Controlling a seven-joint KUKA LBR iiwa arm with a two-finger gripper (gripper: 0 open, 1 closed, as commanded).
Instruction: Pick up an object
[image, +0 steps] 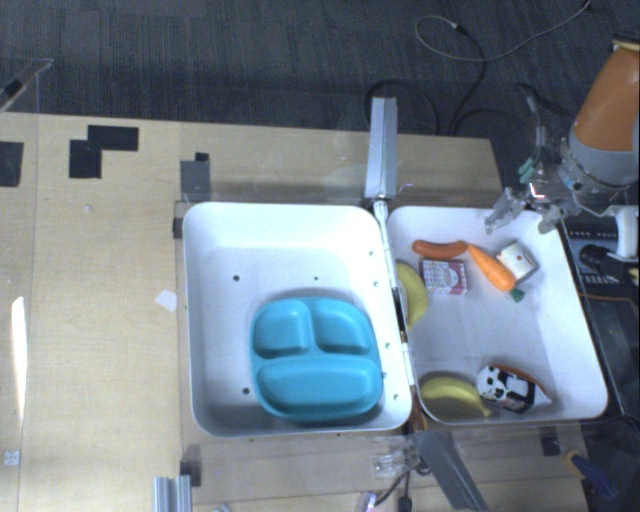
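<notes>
The claw (524, 208) hangs at the far right corner of the right bin (560, 345), up over its rim, and its two fingers (503, 213) are spread wide with nothing between them. Above it the wrist runs up and to the right into the orange band (608, 100), so the arm leans in from the right edge at a slant.

Just below the claw, inside the bin, sits a small white block (518, 260), touching the thick end of a carrot (490, 268) that lies on a diagonal. Left of the carrot there's a red sausage (440, 248) lying flat, and just under it a small pink-and-white packet (444, 275). All four huddle in the far half of the bin, close together. A banana (411, 290) lies against the bin's left wall.

Middle of the right bin: open white floor, and plenty of it, running to the right wall. At the near edge a second banana (452, 396) curls along the rim, and beside it, touching, a black-and-white toy (510, 388).

Over to the left bin (225, 300): a blue divided tray (316, 358) sits toward its near right corner, with bare floor along the far and left sides. A metal upright (382, 150) rises from the far end of the seam between the bins. The pale worktop (90, 330) spreads wide to the left, with black tape marks (100, 148) at its far edge.
</notes>
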